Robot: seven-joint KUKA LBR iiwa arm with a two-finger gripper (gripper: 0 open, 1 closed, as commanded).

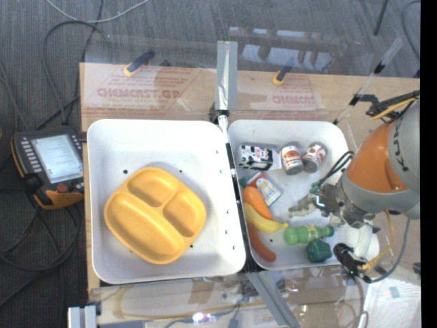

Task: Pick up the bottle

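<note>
The arm [386,173], grey with its orange band, bulks nearest at the right edge of the right bin [338,139]; its gripper [321,202] hangs low over that bin's middle, and how it stands, or whether it has hold of anything, I cannot tell. Just beside it, toward the near wall, lies the green bottle [307,234] on its side; leftward sit a banana [263,221] and a carrot [254,200], two small cans [302,158] by the far wall; the left bin [102,135] bears a yellow divided tray [156,214].
</note>
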